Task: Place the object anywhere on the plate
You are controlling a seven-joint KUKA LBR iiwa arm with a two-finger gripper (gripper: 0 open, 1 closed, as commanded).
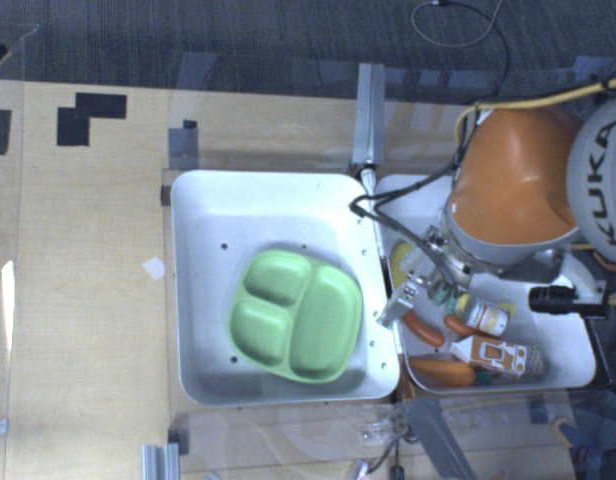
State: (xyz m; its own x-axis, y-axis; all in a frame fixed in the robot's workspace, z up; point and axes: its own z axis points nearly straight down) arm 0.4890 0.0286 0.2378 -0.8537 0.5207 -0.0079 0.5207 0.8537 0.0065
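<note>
"KUKA" lettering on arm (598, 183); plate (296, 315) green.

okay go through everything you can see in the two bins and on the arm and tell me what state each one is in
Green divided plate: flat in the left bin, all three compartments bare.
Hot dog: lying in the right bin.
Carrot: lying by the near wall.
Small bottle: on its side.
Carton: lying flat.
Gripper: low over the right bin, beside the hot dog.
</note>
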